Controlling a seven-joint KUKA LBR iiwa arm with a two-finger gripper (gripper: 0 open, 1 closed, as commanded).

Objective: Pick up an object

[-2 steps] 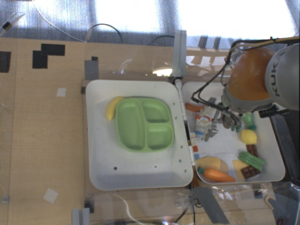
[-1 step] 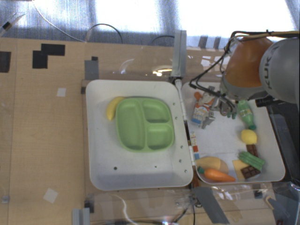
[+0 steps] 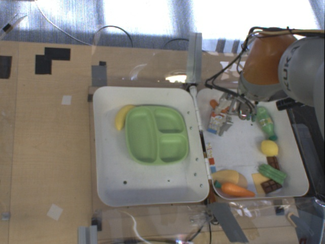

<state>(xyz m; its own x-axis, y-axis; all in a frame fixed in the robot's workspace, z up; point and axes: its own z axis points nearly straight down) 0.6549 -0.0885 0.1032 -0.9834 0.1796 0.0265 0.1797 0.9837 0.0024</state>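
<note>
My gripper (image 3: 234, 111) hangs low over the upper left part of the right bin (image 3: 244, 146), under the orange band of the arm. Just to its lower left lies a small white, blue and orange carton (image 3: 218, 122), very close to the gripper or touching it. A green bottle (image 3: 265, 121) lies to the gripper's right. Further down the bin are a yellow lemon (image 3: 269, 148), a green vegetable (image 3: 272, 173), a brown chocolate piece (image 3: 271, 186), an orange carrot (image 3: 237, 189) and a pale yellow potato-like piece (image 3: 227, 177).
The left bin (image 3: 111, 177) holds a green divided plate (image 3: 155, 134) with a yellow banana (image 3: 121, 117) at the plate's upper left edge. A raised rim (image 3: 201, 136) separates the two bins. The arm's grey body (image 3: 304, 70) fills the upper right.
</note>
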